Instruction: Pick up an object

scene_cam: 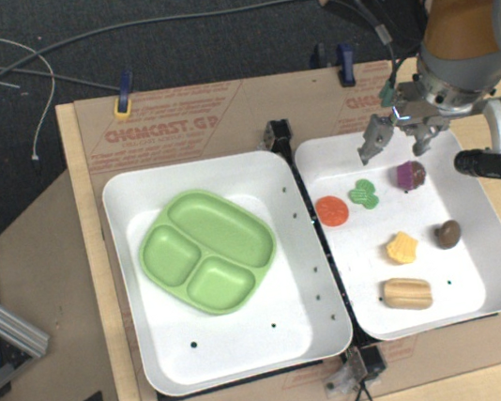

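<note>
- Over the far end of the right bin [479, 285], the hand [399, 141] hovers with its fingers spread wide and nothing between them.
- No target is named. The likeliest pick is the purple piece [410, 176], just below the hand on the bin floor.
- Risk 1: the purple piece is small and looks rounded, so a closing finger may clip it and roll it away instead of trapping it.
- Risk 2: the green piece [363, 193] lies near the purple one, so a wide descent may land a finger on it or knock it toward the red-orange disc [332, 211].
- Risk 3: the hand is close to the bin's far rim, so an off-line drop may catch a finger on the rim.
- The yellow piece [402, 247], brown ball [446, 234] and tan roll [407, 293] sit well apart, nearer the bin's near end, and each has open floor around it, so they look like easier picks.
- The middle of the right bin is bare, so there is room to sweep or reposition.
- The left bin [162, 352] holds 1 green divided plate [206, 250] and has bare floor along its near side.
- The bins sit edge to edge on the worktop [54, 275], so the shared rims are a snag line for any low crossing.
</note>
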Robot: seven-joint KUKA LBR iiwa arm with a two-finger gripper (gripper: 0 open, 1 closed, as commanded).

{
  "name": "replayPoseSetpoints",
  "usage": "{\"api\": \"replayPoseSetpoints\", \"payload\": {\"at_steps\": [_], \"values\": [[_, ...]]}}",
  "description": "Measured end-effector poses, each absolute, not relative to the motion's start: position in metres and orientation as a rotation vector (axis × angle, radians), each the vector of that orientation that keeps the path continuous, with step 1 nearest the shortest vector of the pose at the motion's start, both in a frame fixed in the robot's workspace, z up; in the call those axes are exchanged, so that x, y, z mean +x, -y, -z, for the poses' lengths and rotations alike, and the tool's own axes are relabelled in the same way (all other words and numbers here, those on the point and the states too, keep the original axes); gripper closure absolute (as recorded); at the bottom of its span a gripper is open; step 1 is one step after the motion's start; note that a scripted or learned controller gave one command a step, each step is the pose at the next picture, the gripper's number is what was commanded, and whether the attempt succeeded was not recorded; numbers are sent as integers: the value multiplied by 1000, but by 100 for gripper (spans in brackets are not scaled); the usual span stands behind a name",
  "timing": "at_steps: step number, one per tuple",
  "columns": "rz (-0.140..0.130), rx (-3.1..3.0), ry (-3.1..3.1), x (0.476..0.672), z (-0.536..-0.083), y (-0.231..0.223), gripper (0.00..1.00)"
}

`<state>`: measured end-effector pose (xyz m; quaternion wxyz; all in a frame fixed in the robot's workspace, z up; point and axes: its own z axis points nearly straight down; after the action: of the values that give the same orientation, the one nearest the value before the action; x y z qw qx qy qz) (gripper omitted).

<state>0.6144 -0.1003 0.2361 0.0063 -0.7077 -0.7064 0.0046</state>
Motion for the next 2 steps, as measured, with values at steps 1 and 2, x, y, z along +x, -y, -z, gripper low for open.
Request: {"api": "replayPoseSetpoints", "payload": {"at_steps": [1, 2], "values": [[0, -2220, 2221, 617, -244, 100, 0], [-5, -2218, 2218, 614, -202, 100, 0]]}}
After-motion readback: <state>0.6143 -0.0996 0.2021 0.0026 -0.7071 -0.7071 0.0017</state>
